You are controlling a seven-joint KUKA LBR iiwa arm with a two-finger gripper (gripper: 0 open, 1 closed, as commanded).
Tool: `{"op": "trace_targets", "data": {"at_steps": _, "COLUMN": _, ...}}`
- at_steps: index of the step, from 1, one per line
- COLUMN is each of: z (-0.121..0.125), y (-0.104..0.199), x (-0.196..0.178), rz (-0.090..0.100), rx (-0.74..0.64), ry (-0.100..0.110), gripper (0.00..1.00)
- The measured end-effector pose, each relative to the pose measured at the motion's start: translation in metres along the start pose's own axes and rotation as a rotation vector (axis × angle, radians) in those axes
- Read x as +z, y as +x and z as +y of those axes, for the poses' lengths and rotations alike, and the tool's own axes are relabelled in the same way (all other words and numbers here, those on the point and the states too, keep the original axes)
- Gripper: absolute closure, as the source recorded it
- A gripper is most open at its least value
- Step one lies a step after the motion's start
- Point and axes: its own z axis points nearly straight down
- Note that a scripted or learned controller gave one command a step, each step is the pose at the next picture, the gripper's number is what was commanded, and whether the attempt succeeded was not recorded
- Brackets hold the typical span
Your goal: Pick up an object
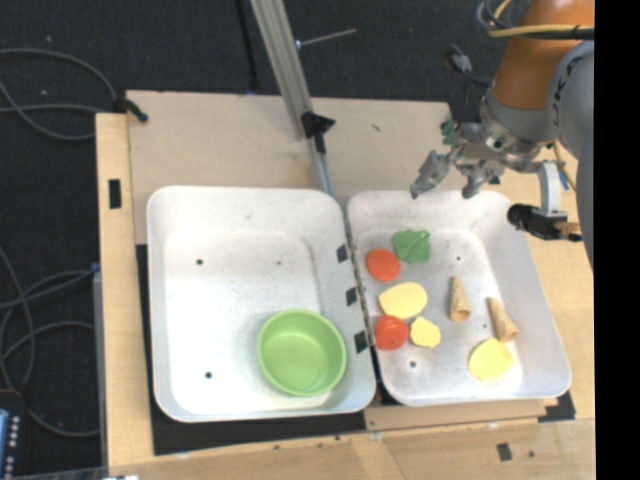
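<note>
the worktop (230,138) is a flat tan board, matte like cardboard or mdf, with black cables snaking on the dark floor off its left side. the left bin (200,238) is shallow white plastic with rounded corners and a few dark specks, and a glossy lime green bowl (302,353) sits in its near right corner, round and smooth. a ribbed metal rail (285,63) slants down from the top and ends at the gap between the bins.

the right bin (535,298) holds the small stuff: a crinkly green leafy piece (411,245) near the top, a round orange-red piece (382,264) just beside it, a flat yellow oval (402,299) in the middle, a red ball-shaped one (390,332) touching a smaller yellow chunk (426,334), two tan cone-shaped pieces (459,298) (501,319) lying apart, and a yellow disc (491,360) near the front right corner. all look like smooth plastic toy food.

the pincer (447,180) hangs over the back rim of the right bin, fingers spread apart with nothing between them, not touching any of the pieces.
</note>
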Motion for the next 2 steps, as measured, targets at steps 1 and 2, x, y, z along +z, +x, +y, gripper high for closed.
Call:
{"op": "trace_targets", "data": {"at_steps": 1, "z": 0.000, "y": -0.001, "x": 0.000, "rz": -0.001, "rx": 0.000, "ry": 0.000, "gripper": 0.00}}
{"op": "trace_targets", "data": {"at_steps": 2, "z": 0.003, "y": -0.012, "x": 0.055, "rz": -0.003, "rx": 0.005, "ry": 0.005, "gripper": 0.00}}
